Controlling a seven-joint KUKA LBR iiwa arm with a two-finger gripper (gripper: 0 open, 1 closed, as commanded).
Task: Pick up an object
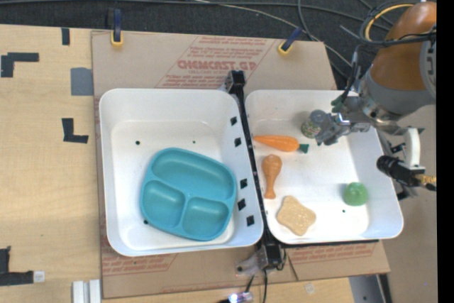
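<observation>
We're looking at the right bin [369,220] w/ the arm [397,67] reaching in from the right, gripper [320,128] low over the bin's upper part, right by a small greyish-green object [311,127] we can't ID, too blurry. Can't tell if the gripper is apart or together, or whether it touches that thing.

Nothing looks picked up yet imo, so the grasp and the lift are both left to do. The toy carrot [277,143], drumstick [271,174], bread slice [295,216] and green ball [355,193] lie loose on the bin floor. Left bin [117,117] has the teal divided plate [188,193].
</observation>
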